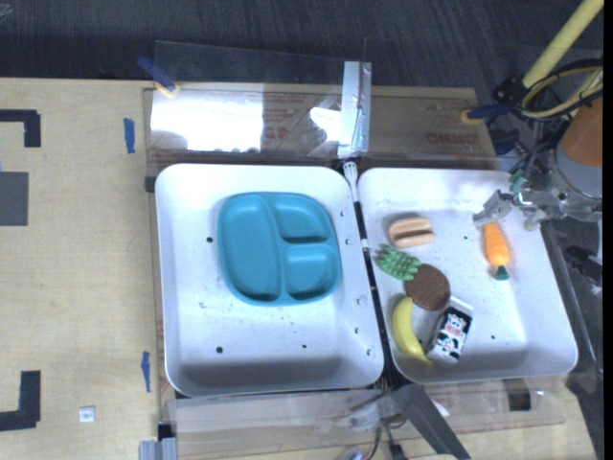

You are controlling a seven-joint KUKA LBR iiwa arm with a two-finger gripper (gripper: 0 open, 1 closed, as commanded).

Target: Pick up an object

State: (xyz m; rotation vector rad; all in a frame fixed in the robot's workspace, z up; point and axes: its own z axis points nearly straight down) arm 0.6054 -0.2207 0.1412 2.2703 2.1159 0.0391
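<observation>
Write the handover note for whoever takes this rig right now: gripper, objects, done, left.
Gripper: at the right bin's far right, just above the toy carrot; nothing seen between its fingers.
Right bin: carrot, hot dog, pineapple, banana, small milk carton.
Left bin: blue divided plate.
Done: nothing lifted yet.
Left: grasp and lift one object; the carrot looks nearest.

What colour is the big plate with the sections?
Blue-teal. The divided plate lies in the left bin, clearest in the camera view.

Pale wooden bench (67,286) — dark carpet floor (287,8) beyond; glare on plexiglass (249,113).
</observation>
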